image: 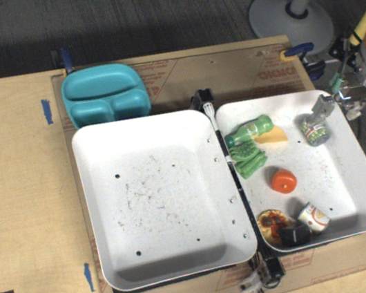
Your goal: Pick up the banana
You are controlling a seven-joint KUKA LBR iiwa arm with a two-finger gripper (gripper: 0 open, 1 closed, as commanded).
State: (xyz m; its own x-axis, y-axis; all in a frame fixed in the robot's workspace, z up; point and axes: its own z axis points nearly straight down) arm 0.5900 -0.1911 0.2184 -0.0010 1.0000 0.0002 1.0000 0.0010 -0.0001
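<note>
No clear banana shape stands out. A small yellow wedge-like piece (274,136) lies in the right bin (357,178), touching a green bottle (249,130) at the bin's upper left. My gripper (321,107) reaches in from the right, over the bin's upper right corner. Just below it is a greyish speckled cup-like object (315,131). The gripper is well to the right of the yellow piece and apart from it.
The right bin also holds a green ridged toy (249,161), a red tomato-like ball (284,181), a small can (314,217), a dark round piece (273,221) and a black item (295,235). The left bin (107,191) lies beside it. A teal tray (104,93) sits behind.
</note>
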